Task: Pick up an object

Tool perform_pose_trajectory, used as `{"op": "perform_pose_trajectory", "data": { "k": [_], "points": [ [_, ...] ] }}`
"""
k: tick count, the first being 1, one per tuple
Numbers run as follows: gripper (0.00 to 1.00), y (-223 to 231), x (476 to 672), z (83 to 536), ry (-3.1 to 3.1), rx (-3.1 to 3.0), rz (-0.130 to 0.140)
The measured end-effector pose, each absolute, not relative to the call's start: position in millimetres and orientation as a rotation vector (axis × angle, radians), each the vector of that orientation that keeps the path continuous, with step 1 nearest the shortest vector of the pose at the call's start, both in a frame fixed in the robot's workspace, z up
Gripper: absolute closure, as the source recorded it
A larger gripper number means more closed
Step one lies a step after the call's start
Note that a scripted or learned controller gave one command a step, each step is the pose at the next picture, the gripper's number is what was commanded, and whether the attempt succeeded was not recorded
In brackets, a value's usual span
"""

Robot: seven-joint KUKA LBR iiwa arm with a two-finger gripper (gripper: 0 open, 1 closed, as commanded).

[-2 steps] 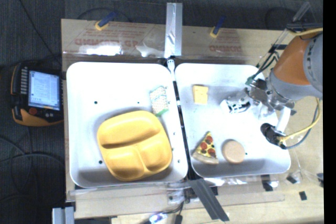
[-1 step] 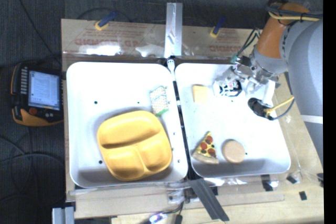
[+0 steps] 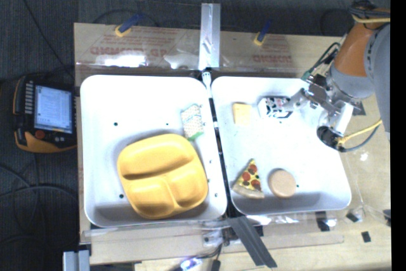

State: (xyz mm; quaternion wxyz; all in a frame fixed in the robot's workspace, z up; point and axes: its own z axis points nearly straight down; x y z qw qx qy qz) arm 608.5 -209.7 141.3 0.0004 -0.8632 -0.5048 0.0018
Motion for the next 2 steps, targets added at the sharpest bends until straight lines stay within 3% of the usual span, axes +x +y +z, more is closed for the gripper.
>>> {"op": "perform_pose_trajectory", "data": {
  "k": [1,2],
  "points": [
    [0.0,-148.5,643.0,108.9,-1.703,-2.652,-0.009],
    [0.0,-202.7,631.7,140.3,-1.494,-2.764,0.007]
  ]
}}
